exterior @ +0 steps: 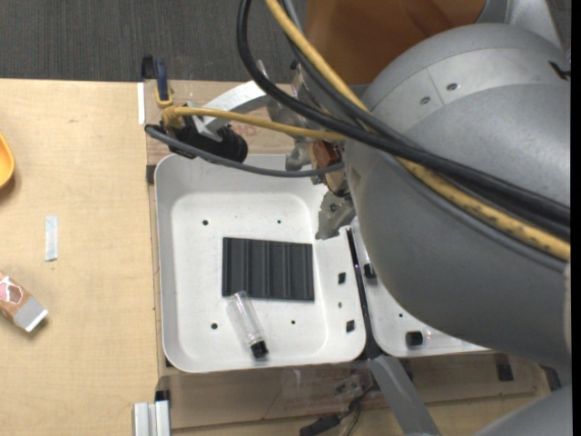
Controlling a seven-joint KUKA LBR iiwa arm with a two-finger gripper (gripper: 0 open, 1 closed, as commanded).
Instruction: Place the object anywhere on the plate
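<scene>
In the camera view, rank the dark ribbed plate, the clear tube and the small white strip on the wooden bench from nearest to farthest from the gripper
From the gripper:
1. Dark ribbed plate, mid-bin, just left and below.
2. Clear tube, at the plate's lower-left corner.
3. Small white strip, out on the wooden bench, far left.

Clear tube (247, 325) overlapping black plate (269, 268)

A pale wooden tabletop (82, 171) occupying the left of the camera view, bordered at the top by a dark grey ribbed floor strip (109, 21), with two shallow white plastic bins (177, 198) set side by side.
</scene>
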